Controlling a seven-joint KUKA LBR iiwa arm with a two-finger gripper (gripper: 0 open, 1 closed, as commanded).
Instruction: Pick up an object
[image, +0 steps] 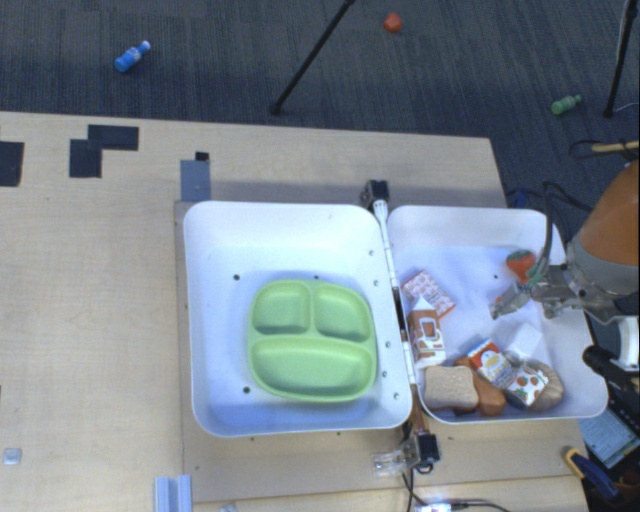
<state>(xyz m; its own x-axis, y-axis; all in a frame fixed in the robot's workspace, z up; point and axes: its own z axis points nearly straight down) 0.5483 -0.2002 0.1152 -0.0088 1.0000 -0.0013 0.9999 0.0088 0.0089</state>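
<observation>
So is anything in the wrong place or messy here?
A few small things lie on the carpet past the bench: a blue bottle, a red ball and a green piece. The toy food is heaped in the right bin's near corner.

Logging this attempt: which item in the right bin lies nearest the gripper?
The orange-red item by the bin's far right wall, just beside the gripper; the others lie lower or further left.

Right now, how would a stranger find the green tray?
Two white bins sit side by side; take the left bin. The green tray lies in its middle, with three compartments. The small packets and food items are all in the right bin.
</observation>
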